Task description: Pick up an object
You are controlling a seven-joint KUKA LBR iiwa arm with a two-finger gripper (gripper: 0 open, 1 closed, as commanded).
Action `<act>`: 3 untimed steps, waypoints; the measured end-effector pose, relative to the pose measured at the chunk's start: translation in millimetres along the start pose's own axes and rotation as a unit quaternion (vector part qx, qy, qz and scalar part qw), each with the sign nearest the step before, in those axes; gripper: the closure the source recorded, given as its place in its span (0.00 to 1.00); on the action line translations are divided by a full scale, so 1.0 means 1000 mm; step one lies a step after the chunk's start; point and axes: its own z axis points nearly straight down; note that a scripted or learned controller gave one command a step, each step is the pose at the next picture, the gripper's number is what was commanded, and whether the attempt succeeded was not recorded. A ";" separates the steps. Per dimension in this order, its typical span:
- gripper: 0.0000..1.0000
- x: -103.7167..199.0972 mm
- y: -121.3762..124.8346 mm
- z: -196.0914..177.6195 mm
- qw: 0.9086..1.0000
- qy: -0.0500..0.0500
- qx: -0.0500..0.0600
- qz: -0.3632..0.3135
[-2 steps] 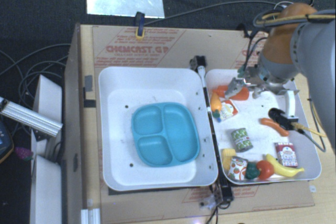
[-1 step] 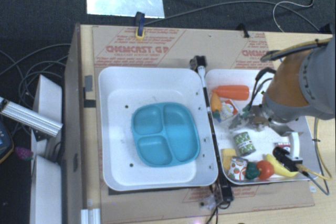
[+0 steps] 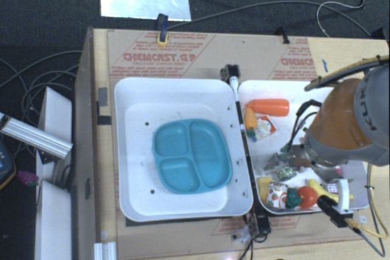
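While my grey two-finger claw (image 3: 281,158) hangs low in the right white bin (image 3: 286,89), I cannot tell if it is open or shut. Just near of it lies a small round can with a green label (image 3: 285,173). A long orange carrot-shaped toy (image 3: 268,107) lies farther off, stretched left to right.

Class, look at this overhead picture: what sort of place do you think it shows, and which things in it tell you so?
Probably a robotics lab test bench. A robot arm reaches over two white bins, one holding a blue divided plate, the other toy food such as an orange carrot. Loose cables run across the dark floor.
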 end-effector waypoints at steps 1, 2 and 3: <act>0.00 -0.013 0.043 0.011 1.000 -0.001 -0.001 -0.001; 0.00 0.002 0.018 0.012 1.000 0.000 0.000 0.000; 0.00 -0.013 0.037 -0.074 1.000 -0.001 -0.002 -0.001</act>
